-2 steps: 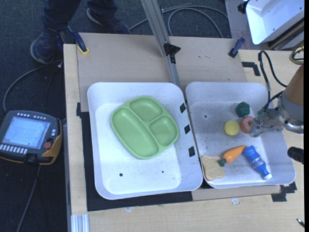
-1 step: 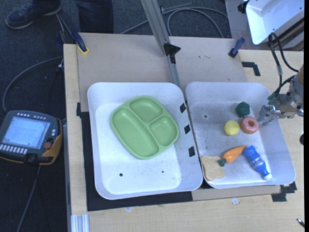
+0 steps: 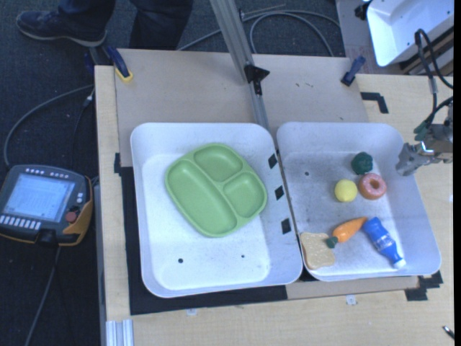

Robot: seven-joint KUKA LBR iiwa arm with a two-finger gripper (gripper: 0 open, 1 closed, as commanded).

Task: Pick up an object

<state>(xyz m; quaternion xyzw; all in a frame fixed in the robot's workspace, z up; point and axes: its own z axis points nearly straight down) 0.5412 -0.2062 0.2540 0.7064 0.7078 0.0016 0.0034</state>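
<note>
The right bin (image 3: 310,139) holds several small items: a dark green lump (image 3: 362,163), a yellow ball (image 3: 346,190), a pink donut (image 3: 373,186), an orange carrot (image 3: 349,229), a blue bottle (image 3: 382,241) and a slice of bread (image 3: 318,250). My gripper (image 3: 409,158) hangs at the bin's right rim, level with the green lump and to its right, apart from every item. Nothing shows in its grasp.
A green divided plate (image 3: 216,189) lies in the left bin (image 3: 155,265). A metal pole (image 3: 238,34) slants down to the gap between the bins. A teach pendant (image 3: 43,204) lies left of the bench. Cables run at the right edge.
</note>
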